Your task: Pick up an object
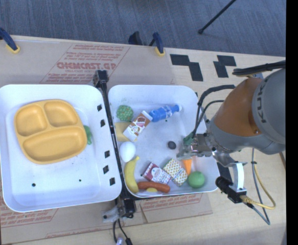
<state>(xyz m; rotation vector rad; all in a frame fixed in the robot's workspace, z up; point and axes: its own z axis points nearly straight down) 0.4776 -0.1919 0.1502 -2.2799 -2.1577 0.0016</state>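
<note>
Two white bins point(5, 137): one yellow tray point(50, 130) left, one banana point(130, 173) right; tool point(188, 148) grip unclear.

yellow tray point(50, 131), blue bottle point(164, 112), green ball point(196, 179) (plain)

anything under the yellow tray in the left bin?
A green item pokes out from under the right edge of the yellow tray in the left bin. The tray covers most of it, so what it is stays unclear.

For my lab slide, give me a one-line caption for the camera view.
Robot arm reaching from the right over a white bin of toy groceries, beside a bin holding a yellow divided tray.
</note>
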